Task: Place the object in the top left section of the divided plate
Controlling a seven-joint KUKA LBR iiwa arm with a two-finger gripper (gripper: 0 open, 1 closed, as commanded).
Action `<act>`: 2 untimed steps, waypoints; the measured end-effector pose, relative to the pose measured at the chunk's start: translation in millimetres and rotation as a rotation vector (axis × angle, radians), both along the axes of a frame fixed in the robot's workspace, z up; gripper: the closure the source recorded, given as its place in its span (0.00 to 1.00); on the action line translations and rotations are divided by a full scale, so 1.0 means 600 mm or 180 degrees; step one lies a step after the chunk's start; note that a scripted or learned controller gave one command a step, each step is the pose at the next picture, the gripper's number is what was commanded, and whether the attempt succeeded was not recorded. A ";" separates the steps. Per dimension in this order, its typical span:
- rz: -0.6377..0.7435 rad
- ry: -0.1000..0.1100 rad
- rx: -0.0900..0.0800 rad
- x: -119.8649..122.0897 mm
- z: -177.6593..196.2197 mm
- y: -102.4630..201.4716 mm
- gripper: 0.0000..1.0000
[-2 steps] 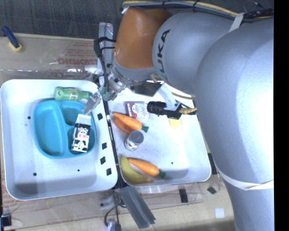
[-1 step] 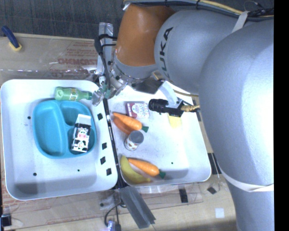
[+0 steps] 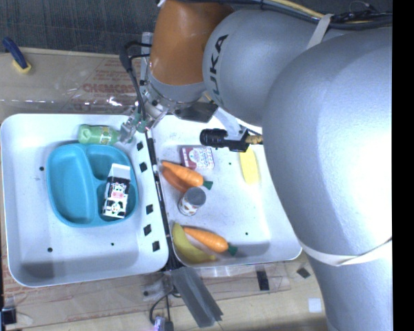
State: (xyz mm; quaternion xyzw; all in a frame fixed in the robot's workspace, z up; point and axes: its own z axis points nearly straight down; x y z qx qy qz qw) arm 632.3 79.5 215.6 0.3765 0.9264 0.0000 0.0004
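Note:
A blue divided plate point(image 3: 70, 185) lies in the left bin point(image 3: 27, 254). A small carton with a black-and-white cow print point(image 3: 116, 192) stands in the plate's right-hand section. A light green object point(image 3: 96, 135) lies on the bin floor just beyond the plate's upper rim. My gripper point(image 3: 131, 127) hangs at the upper right corner of the left bin, right beside the green object's right end. The arm's orange band and grey wrist sit directly above it and hide how it meets the object.
The right bin point(image 3: 255, 219) holds two carrots point(image 3: 183, 176) point(image 3: 207, 239), a small grey can point(image 3: 192, 200), a pink packet point(image 3: 198, 158), a yellow piece point(image 3: 249, 165) and a banana point(image 3: 186, 250). The big grey arm covers the right side.

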 end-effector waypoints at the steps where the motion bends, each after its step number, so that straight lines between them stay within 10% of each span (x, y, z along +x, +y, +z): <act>1: 0.0323 0.0011 0.0001 -0.050 0.027 0.029 1.00; 2: -0.0188 0.0013 -0.0002 -0.140 -0.041 0.002 1.00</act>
